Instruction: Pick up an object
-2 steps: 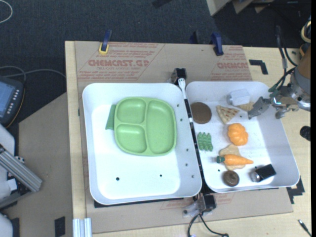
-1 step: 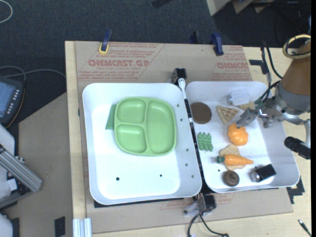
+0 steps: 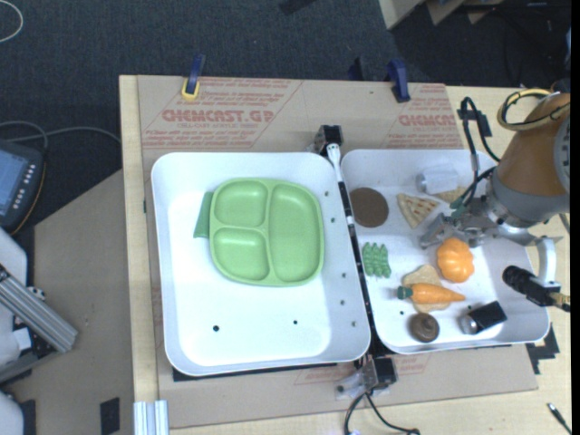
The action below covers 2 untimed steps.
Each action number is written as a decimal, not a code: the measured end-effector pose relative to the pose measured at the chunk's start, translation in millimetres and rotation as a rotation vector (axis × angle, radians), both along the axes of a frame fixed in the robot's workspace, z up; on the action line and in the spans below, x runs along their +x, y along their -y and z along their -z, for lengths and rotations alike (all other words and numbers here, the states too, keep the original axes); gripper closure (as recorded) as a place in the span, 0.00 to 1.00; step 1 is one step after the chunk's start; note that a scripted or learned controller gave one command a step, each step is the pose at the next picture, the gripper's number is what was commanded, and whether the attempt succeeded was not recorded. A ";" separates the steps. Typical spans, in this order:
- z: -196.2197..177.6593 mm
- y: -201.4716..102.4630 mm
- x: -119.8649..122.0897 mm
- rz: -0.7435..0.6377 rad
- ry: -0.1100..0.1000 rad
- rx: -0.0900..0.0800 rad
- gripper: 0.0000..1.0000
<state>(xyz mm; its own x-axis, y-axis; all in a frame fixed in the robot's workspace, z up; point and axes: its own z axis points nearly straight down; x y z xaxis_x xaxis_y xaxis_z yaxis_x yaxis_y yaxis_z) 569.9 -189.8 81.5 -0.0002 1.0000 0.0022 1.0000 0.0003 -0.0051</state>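
Dark carpet around a cardboard-topped bench (image 3: 272, 107) bearing two white bins. Left bin (image 3: 181, 270): a green divided plate (image 3: 267, 231). Right bin (image 3: 521, 329): brown disc (image 3: 369, 207), cracker wedge (image 3: 418, 209), green pod piece (image 3: 376, 260), carrot (image 3: 433, 293), orange pepper (image 3: 455, 260), chocolate round (image 3: 423, 327), black block (image 3: 485, 316). Gripper (image 3: 450, 227) low, just above the pepper, fingers splayed, gripping nothing visible.

My station in a robotics lab: clamps (image 3: 191, 82) pin a paper-masked board (image 3: 272, 116) to the surface, cables (image 3: 63, 139) trail over dark carpet (image 3: 136, 16), and aluminium framing (image 3: 36, 311) stands alongside.
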 end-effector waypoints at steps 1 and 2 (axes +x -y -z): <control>-14.1 0.9 1.5 0.001 0.007 -0.003 1.00; -72.3 10.3 6.9 0.000 0.012 -0.006 1.00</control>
<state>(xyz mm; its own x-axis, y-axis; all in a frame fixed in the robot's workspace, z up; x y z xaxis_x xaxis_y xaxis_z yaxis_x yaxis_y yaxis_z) 576.8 -200.1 153.8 0.0002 1.0000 -0.0037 1.0000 -0.0002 0.0071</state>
